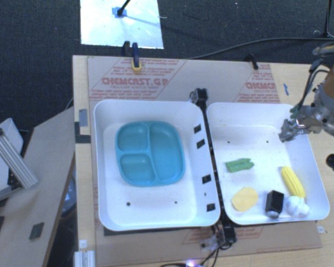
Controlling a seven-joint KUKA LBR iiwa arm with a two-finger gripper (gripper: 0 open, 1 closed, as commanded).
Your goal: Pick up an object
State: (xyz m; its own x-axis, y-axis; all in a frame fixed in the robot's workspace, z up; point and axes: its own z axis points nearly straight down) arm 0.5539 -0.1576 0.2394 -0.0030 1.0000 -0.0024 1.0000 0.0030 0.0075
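Whether the jaws are parted or closed cannot be told; the gripper [290,129] hangs over the right white bin's [256,121] far right edge with nothing visibly between them. Nearer the camera from it lie a yellow plastic corn cob [293,181], a white knobbly lump [296,206], a small black block [274,203], a flat yellow disc [245,199] and a green leafy piece [239,164]. Well left, a blue divided plate [150,153] sits in the left white bin [108,121].

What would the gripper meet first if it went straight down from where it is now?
Probably the bare white floor of the right bin near its far right rim: the gripper hangs there, apart from the green piece and corn. Height is unclear.
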